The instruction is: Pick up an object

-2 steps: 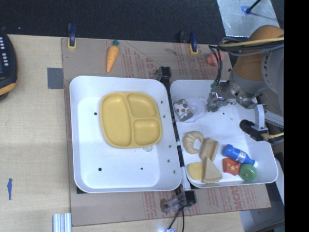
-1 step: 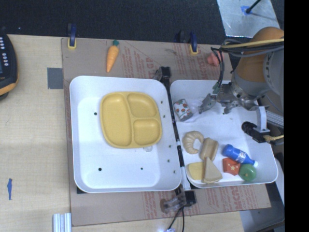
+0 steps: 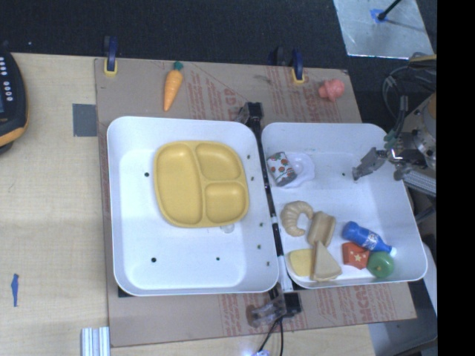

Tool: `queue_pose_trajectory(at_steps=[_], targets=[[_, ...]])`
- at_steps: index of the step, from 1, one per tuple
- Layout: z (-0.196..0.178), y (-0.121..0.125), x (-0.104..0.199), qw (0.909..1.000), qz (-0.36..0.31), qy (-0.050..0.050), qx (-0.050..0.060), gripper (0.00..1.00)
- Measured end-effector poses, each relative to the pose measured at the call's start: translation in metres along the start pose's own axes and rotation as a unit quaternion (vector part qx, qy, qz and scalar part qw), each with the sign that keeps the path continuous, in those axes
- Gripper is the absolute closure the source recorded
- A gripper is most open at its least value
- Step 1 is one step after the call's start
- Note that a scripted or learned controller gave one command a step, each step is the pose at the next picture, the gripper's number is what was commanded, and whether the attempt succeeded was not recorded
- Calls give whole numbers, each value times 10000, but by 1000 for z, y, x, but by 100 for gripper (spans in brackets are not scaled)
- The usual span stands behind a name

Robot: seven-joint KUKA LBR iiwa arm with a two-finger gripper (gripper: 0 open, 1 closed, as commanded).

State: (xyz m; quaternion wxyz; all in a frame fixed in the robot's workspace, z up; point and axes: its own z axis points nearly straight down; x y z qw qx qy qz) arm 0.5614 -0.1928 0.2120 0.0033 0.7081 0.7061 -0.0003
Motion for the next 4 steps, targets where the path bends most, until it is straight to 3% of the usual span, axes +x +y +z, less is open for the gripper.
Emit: queue_pose_trajectory(at_steps=[1,2,3,4], targets=[[50,-66,2,10000,-19,42,78,0],[73,18,43,10000,-73,26,14,0],[87,-23,70,10000,-34,37,65,0],[121,-37,87,10000,-23,20,50,0]])
